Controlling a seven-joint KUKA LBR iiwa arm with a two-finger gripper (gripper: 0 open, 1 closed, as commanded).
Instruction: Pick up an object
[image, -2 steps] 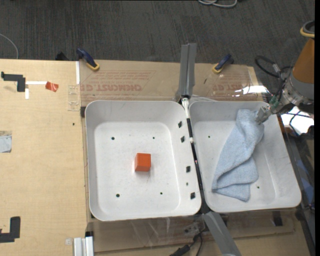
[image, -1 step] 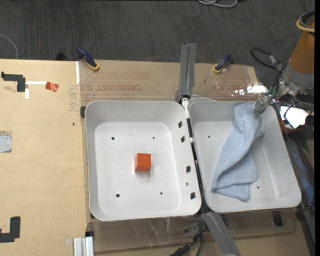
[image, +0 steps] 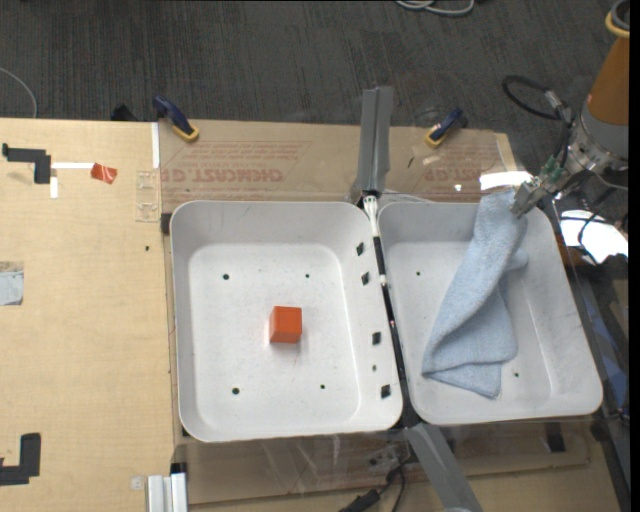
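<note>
Pale blue cloth (image: 478, 305) draped from far right corner of right bin (image: 560, 395) down toward its middle, top end pinched between the fingers of gripper (image: 527, 196), lifted. Orange block (image: 286, 325) lying in left bin (image: 200, 400), well apart.

arm (image: 612, 95) cut off by top and right edges, orange band partly shown. gripper (image: 527, 197) small, blurred where it meets cloth (image: 478, 300) top corner. cardboard (image: 270, 172) print mirrored, hard to read.
</note>
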